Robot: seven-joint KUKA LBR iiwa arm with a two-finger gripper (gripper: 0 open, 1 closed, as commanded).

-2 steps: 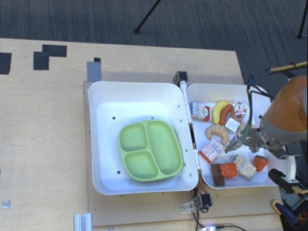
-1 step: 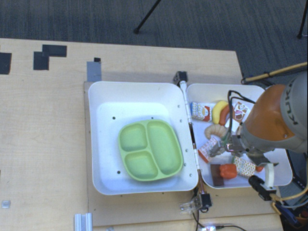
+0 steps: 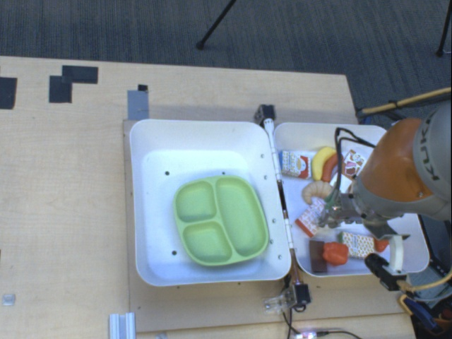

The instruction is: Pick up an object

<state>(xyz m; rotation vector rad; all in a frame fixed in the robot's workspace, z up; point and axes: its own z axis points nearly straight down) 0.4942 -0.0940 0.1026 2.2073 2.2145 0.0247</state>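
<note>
Item: right bin [image 3: 417,260], white and shallow, sitting at the tabletop's [image 3: 63,210] right edge, carrying a crowded lot of small toy foods. A yellow banana [image 3: 323,162] is lying near the bin's far edge, a small white carton [image 3: 295,164] at its far left corner, a tan pastry piece [image 3: 316,190] just below them, a red-and-white packet [image 3: 309,219] along the left wall, a brown block [image 3: 318,255] and a red piece [image 3: 336,253] touching at the near edge.

Gripper [image 3: 332,214] — hanging over the bin's middle, beside the packet; whether it is released or clenched cannot be told, and nothing is visibly sitting between its tips.

Handling, as judged: all pieces are looking light and rigid, probably smooth plastic and a little slippery; the packet is lying flat and offering little to pinch, while the red piece and the banana are offering rounder flanks across their narrow width.

Room: pieces are crowding each other and the walls — the bin's centre is giving the freest descent.

Item: left bin [image 3: 141,189], holding a green divided tray [image 3: 221,219].
</note>
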